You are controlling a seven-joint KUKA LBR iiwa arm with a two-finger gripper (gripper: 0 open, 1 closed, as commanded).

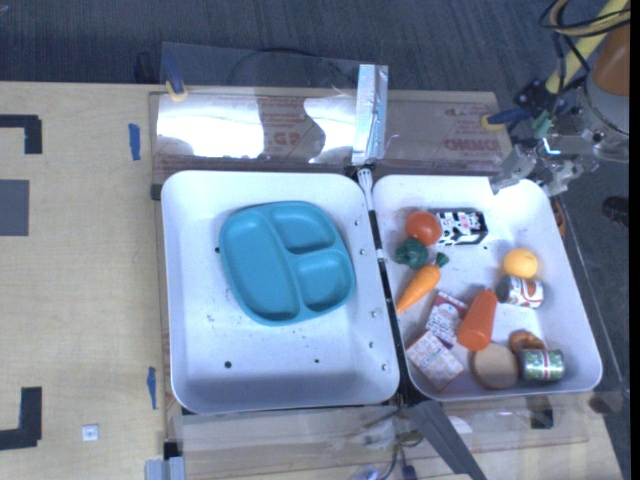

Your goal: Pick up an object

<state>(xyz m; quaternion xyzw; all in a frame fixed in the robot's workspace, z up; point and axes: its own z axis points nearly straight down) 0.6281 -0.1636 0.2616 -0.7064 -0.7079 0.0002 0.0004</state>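
I'm hovering the gripper (535,163) over the right bin's (585,313) far-right corner; its grip I cannot tell. Toys are crowding its near half, so descending risks clipping the orange bottle (479,319) beside the carrot (419,287).

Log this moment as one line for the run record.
phase: approach | pincer: over right bin's far right corner, nothing visibly held | right bin: carrot, tomato, can, others | left bin: blue tray

Looks like a robotics lab: taped-up bench (70,268) with blue tape marks (134,140), two white bins (190,368), toy food, cables (585,13) at 1 o'clock.
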